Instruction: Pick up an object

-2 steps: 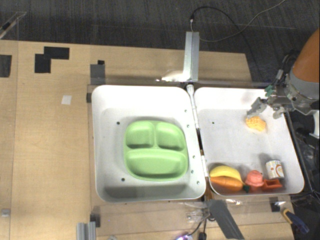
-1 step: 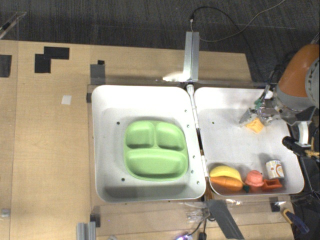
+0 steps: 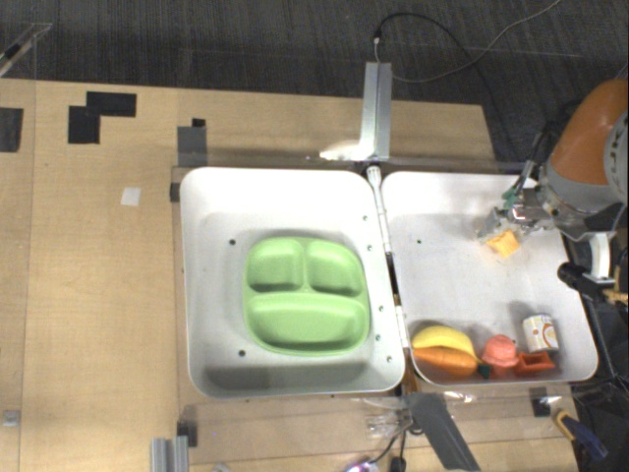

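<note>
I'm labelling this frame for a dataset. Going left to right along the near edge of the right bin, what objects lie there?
Yellow banana with the orange carrot just beneath it → pink toy → red block, with the small white can above it.

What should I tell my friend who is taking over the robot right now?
Claw: low in the right bin, far corner, right at the yellow block; grip unclear.
Near edge of that bin: banana, orange piece, pink toy, red piece, small can.
Left bin: green divided plate.
Done: nothing visibly lifted.
Left: pick up an object.
</note>
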Controlling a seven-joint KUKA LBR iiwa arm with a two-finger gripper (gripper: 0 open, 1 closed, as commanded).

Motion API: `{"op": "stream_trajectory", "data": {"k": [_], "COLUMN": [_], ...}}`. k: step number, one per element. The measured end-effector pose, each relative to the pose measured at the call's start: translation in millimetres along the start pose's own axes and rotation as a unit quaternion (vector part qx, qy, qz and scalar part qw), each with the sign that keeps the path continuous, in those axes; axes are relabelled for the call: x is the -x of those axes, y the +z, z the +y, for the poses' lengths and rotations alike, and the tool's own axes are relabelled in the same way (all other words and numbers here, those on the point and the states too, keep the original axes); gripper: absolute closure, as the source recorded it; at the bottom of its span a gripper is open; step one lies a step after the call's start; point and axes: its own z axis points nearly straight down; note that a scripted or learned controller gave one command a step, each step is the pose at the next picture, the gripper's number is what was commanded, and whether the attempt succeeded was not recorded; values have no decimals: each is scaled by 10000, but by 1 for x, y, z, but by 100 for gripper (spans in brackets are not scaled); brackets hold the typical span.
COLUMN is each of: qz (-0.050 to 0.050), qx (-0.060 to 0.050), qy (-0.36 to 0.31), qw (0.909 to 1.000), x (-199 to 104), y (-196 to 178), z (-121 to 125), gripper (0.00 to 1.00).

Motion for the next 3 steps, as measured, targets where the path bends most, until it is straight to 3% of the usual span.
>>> {"op": "stream_trajectory", "data": {"k": [1, 2, 3], "qz": [12, 14, 19], "qx": [-52, -69, -51], "qy": [631, 598, 186], "qw": [9980, 9982, 9998], "x": [-78, -106, -179], "y": [-89, -38, -86], "z": [-19, -39, 39], "gripper": [100, 100, 100]}}
